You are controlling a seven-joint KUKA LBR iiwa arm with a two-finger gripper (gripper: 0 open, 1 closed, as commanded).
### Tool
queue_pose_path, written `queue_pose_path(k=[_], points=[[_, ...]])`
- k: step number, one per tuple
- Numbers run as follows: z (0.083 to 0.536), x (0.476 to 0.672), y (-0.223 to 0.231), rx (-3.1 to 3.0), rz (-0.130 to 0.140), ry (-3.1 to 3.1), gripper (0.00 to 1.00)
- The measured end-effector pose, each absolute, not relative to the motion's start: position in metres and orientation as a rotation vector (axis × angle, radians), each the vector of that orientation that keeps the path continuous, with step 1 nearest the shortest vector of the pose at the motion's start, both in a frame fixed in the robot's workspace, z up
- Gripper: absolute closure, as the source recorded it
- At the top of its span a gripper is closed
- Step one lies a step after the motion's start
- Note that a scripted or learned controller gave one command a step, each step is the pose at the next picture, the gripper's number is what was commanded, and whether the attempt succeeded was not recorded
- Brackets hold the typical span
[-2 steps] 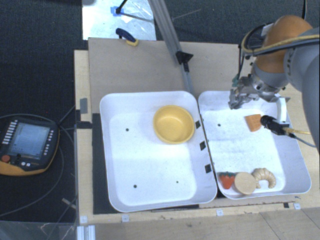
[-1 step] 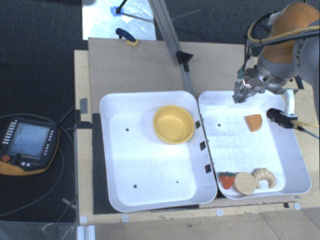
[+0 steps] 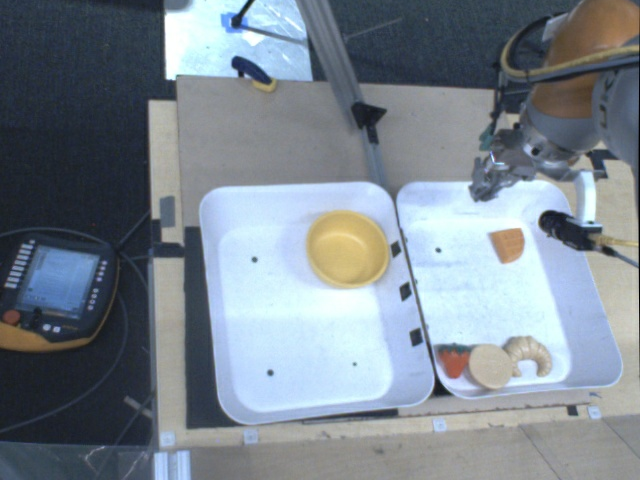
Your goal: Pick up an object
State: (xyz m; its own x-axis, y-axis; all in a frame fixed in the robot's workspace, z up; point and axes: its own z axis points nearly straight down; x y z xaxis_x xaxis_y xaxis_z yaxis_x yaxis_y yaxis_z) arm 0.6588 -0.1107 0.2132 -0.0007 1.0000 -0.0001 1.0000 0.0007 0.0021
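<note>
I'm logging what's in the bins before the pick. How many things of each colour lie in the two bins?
Yellow: 1, the bowl in the left bin
Orange: 1, the wedge in the right bin
Red: 1, the red piece
Tan: 2, the round disc and the croissant
Total: 5

The two shallow white plastic bins [image 3: 300, 368] look smooth with a faint sheen. The round yellow plastic bowl [image 3: 347, 248] is matt. The bench top of pale brown board [image 3: 300, 133] looks flat and dull. The slanted grey metal pole [image 3: 330, 43] has a soft shine. The arm's rounded orange band [image 3: 592, 40] looks glossy.
</note>
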Motion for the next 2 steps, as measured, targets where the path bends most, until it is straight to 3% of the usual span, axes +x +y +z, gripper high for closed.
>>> queue_pose_path(k=[2], points=[[0.217,0.630,-0.010,2.217,0.003,2.226,1.00]])
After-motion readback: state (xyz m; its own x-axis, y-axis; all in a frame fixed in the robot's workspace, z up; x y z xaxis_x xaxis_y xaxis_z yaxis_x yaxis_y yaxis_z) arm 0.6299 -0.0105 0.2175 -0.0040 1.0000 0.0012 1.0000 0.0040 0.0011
